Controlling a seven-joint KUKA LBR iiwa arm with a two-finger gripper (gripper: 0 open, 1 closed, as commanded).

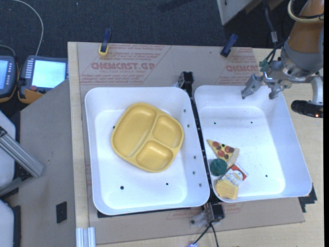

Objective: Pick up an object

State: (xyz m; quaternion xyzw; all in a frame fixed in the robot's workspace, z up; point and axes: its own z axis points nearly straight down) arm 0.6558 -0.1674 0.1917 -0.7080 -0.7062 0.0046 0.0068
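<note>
Gripper (262, 89) spread and bare above the right bin's (288, 138) far edge (toys (224, 168) bunched near corner): likely miss.

The arm (307, 22) is cut off by the right and top edges, so only its orange band and wrist show. The gripper (262, 90) hangs over the far rim of the right bin (288, 138); its two fingers look spread, with nothing between them. Near the right bin's near-left corner, a small red-and-white packet (238, 175) lies partly hidden under a yellow piece (227, 189) and a green ball (218, 166); its print is too small to read. At the left edge, a screen device (7, 76) is cut off. The worktop's (82, 138) near edge runs out of the picture at the bottom.
</note>
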